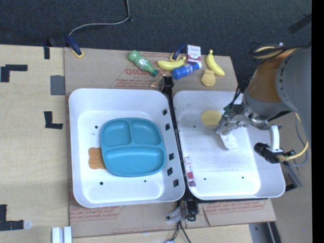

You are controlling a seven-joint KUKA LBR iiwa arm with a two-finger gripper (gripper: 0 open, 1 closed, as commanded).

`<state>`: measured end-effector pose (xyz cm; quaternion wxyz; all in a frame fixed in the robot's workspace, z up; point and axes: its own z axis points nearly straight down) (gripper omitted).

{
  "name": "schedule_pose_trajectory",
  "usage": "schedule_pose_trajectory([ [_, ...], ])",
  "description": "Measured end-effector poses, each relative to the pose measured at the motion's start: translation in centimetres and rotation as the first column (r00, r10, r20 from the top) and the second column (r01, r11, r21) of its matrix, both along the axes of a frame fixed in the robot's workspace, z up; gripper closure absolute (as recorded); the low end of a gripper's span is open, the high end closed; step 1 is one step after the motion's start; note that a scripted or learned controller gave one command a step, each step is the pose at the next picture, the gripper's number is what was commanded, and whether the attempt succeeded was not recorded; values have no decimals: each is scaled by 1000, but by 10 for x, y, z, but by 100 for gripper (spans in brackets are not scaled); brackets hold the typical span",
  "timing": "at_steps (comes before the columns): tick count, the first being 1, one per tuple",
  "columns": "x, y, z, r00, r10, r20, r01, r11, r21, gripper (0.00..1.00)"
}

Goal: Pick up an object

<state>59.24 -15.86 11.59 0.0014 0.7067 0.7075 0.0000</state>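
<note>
— Clutter check, right bin [263, 186] first?
— Two loose things near its far edge: pale yellow rounded piece [210, 117] toward the far-left part, small white object [229, 142] closer to the middle. Lying near each other, not touching as far as visible.
— End effector?
— End effector [229, 127] low over that bin, between the two, directly above the white object. Opening impossible to judge at this slant; cannot tell whether anything is gripped. Grey arm [283, 85] with orange band crossing the bin's far-right corner.
— Left bin?
— Left bin [81, 135] carrying a blue divided plate [133, 147] about its middle, an orange flat piece [95, 158] poking out from under the plate's left side.
— Anything beyond the bins?
— Row of toys on the cardboard past the far edges: green bottle [143, 63], yellow banana [170, 64], blue bottle [183, 71], small red-and-white carton [194, 52], second banana [214, 65], tan waffle-like piece [208, 77]. Blue clamp [74, 45] at the cardboard's far-left corner, with a thin cable [109, 23] running off behind.
— Obstructions between bins?
— Black divider hardware [172, 135] along the shared wall, well clear of the white object.
</note>
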Motion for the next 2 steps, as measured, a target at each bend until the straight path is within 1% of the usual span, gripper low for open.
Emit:
schedule_pose_trajectory([
  [1,-36,-27,-29,1000,-1,1,1,1000,1,100],
  [2,34,-65,56,1000,1,1,-1,1000,-1,100],
])
